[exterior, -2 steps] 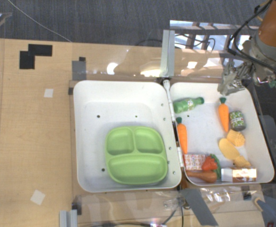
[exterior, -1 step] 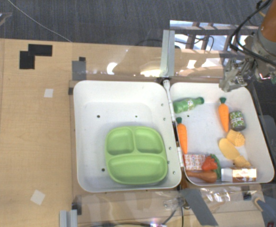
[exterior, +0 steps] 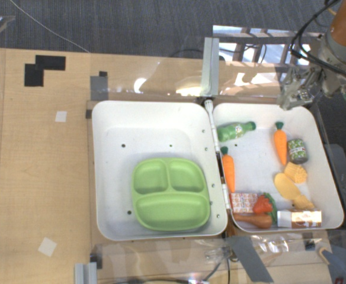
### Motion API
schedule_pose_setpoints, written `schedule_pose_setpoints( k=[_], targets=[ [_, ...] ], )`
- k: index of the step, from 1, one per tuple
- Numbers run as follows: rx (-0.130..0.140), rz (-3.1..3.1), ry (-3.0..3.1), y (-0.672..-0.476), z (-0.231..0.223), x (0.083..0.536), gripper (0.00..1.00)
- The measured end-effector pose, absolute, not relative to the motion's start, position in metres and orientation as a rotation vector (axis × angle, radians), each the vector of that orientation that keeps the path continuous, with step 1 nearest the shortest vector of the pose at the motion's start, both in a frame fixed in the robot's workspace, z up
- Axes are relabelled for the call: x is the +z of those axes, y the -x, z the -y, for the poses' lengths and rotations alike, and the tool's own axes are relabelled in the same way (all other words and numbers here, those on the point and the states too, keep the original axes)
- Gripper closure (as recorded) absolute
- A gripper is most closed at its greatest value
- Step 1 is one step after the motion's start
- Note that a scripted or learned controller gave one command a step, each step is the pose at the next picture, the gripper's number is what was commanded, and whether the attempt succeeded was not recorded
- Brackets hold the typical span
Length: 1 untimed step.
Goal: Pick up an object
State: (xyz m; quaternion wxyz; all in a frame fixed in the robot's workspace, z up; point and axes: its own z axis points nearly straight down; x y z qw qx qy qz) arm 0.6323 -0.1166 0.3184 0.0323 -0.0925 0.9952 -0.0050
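Carrot (exterior: 280, 146) lies in the right bin (exterior: 320, 136), near its far wall, long axis running near to far. It sits just below and left of the gripper (exterior: 295, 93), which hovers over the far rim; jaw state cannot be told.

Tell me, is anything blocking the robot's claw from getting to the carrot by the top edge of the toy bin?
Nothing visible does. The gripper hangs above the far rim of the right bin, and the carrot lies just below it on bare white floor. The closest neighbour, a dark green toy, sits beside the carrot, not across the way down.
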Motion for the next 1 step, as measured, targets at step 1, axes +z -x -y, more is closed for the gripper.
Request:
schedule_pose_setpoints(
  k=[1],
  targets=[
    [-0.019,-3.052,0.285,-0.6344,0.1163,0.3325,1.00]
  ],
)
